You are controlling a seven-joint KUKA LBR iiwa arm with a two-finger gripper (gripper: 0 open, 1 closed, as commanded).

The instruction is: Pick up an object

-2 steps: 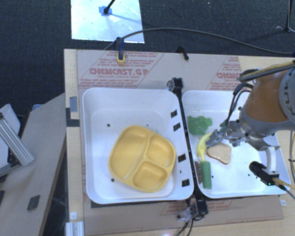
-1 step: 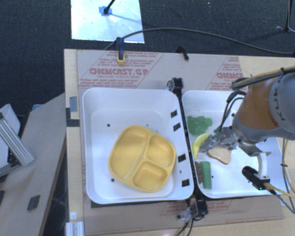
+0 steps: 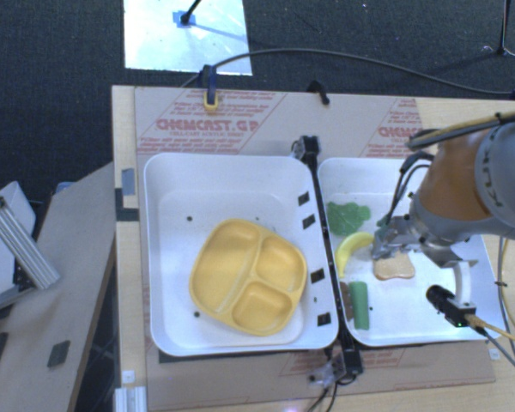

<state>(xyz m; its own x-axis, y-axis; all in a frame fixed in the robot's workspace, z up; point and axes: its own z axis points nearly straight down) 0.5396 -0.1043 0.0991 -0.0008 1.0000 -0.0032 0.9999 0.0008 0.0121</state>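
toast slice (image 3: 395, 269) lay in the right bin (image 3: 412, 329) just beside the banana (image 3: 354, 249), your tool (image 3: 384, 245) poised over both, its spread impossible to tell, so you judged descent and closing came next.

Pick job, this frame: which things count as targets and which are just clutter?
In play, right white bin:
- tool
- tan bread-shaped toy
- yellow banana toy
- green leafy toy
- green stick-shaped toy

Lying about:
- yellow three-compartment plastic tray, in the left white bin
- brown block
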